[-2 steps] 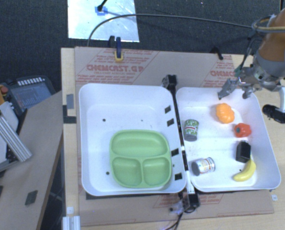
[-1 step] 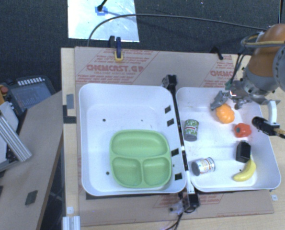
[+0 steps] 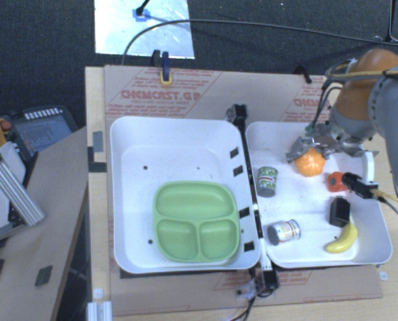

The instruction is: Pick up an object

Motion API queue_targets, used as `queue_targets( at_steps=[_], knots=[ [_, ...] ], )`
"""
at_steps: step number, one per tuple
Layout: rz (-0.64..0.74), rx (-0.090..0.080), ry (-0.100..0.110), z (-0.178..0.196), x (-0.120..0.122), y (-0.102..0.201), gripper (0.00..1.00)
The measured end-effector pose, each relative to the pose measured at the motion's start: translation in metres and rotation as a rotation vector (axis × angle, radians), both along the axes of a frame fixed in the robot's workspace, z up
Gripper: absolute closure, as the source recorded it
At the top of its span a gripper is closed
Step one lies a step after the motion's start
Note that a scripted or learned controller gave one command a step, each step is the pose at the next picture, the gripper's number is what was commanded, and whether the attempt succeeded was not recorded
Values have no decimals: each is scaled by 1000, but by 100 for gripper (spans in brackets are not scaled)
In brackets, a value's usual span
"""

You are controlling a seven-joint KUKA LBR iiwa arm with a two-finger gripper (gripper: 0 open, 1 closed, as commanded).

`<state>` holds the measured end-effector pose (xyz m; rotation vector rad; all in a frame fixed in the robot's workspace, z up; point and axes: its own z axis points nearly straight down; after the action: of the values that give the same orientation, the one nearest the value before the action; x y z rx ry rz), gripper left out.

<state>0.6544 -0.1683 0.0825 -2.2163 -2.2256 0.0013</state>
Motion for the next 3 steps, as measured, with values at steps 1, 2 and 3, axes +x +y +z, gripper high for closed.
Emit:
queue_targets(
  at_steps=[1, 2, 3],
  knots=[
    [2, -3, -12, 16, 4, 0, 100],
    [1, -1, -8, 64, -1, 4, 100],
    [2, -2, -10, 130, 2, 5, 100]
  ],
)
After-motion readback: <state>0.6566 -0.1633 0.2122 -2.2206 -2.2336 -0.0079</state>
